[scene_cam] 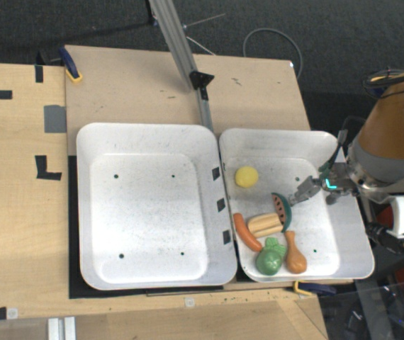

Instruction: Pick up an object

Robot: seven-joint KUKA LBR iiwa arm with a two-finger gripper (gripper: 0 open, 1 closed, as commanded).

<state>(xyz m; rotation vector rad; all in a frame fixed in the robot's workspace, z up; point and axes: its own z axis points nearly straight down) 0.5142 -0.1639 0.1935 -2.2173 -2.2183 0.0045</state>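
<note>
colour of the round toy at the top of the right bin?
Yellow: the round toy shows plainly in the camera view, apart from the other toys.

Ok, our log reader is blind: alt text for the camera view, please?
A grey arm's gripper hovers over the right white bin, near toy food: yellow ball, watermelon slice, bread roll, orange sausage, green vegetable, orange drumstick.

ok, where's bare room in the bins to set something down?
Left bin: bare floor wall to wall. Right bin: free along the far wall above the yellow ball, and a small patch right of the drumstick. Crowded around the bun, sausage, watermelon slice, green vegetable.
</note>
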